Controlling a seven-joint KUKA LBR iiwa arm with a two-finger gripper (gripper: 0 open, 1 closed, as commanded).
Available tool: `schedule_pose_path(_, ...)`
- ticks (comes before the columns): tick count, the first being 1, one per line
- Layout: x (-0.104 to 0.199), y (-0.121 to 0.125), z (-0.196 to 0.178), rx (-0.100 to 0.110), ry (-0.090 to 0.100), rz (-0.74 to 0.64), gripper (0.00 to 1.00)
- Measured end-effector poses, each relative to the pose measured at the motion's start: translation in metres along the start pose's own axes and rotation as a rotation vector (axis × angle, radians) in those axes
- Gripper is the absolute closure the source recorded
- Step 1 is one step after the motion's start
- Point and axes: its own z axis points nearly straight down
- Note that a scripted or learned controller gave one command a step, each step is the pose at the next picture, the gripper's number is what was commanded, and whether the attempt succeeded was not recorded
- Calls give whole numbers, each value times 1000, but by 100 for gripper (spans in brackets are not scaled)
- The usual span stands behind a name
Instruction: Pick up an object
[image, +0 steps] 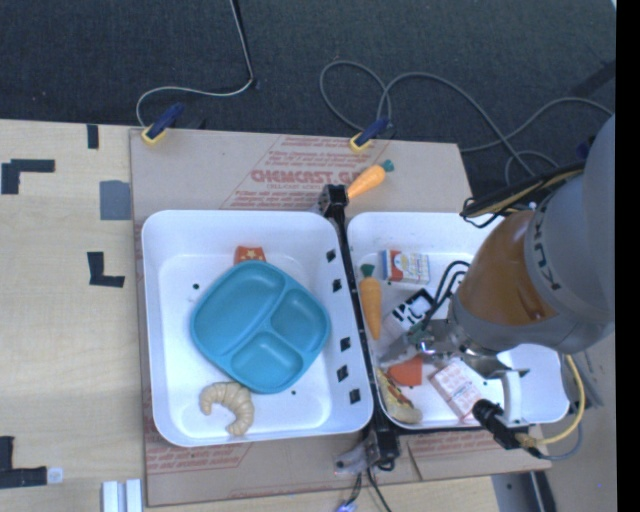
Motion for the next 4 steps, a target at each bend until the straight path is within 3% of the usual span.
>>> schedule_pose_path(4, 1, 0, 0, 0, -1, 1, 0)
